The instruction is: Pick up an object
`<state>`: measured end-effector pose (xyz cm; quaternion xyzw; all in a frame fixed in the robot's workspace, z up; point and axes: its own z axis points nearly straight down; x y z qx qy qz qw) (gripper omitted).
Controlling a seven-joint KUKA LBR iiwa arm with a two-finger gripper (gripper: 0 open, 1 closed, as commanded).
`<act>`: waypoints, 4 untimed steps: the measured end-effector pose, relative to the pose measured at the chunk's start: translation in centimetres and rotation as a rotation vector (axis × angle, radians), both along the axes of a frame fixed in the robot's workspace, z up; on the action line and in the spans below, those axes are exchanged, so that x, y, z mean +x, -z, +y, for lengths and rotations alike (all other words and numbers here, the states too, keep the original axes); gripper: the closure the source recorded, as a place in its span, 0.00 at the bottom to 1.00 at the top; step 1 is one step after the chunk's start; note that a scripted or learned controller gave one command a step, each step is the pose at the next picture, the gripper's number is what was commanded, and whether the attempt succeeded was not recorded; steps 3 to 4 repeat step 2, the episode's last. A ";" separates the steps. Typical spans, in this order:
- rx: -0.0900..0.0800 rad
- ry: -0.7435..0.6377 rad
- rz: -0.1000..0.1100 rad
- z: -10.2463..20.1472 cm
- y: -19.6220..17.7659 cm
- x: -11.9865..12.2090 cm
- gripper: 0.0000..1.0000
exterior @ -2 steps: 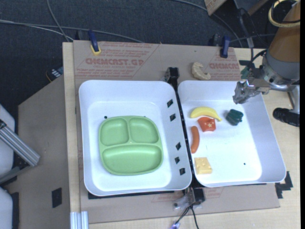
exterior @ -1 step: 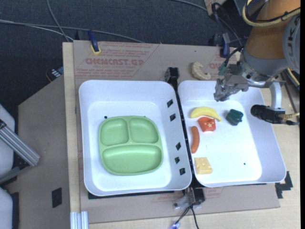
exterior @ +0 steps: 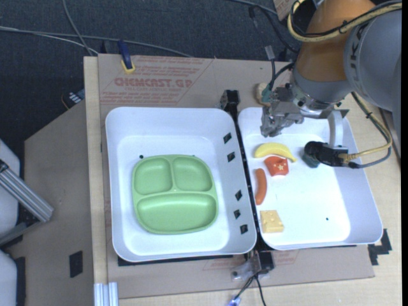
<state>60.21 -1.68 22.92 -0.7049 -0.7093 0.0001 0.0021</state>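
Inside, the left bin (exterior: 121,171) held a green divided plate (exterior: 174,193). The right bin (exterior: 331,215) held a banana (exterior: 275,150), tomato (exterior: 277,165), sausage (exterior: 260,186) and cheese (exterior: 272,221) (all toys); the gripper (exterior: 273,127) hovered above the banana, grip state unclear.

2 bins (exterior: 121,139) white. Divided plate (exterior: 174,193) pale green, plain. Banana (exterior: 275,150) yellow. Strawberry (exterior: 276,165) red, green top. Sausage (exterior: 260,186) orange-red. Cheese wedge (exterior: 272,221) pale yellow, small darker holes. Arm (exterior: 376,50) grey, orange band. Bench board (exterior: 159,75) tan, red lettering. Clamp (exterior: 126,57) blue and yellow.
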 end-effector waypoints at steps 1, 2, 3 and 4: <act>0.000 0.000 0.001 5.5 1.1 0.2 1.00; -0.001 0.001 -0.003 10.3 0.5 0.0 1.00; -0.001 0.001 -0.003 10.3 0.5 0.0 1.00; -0.001 0.001 -0.003 10.3 0.5 0.0 1.00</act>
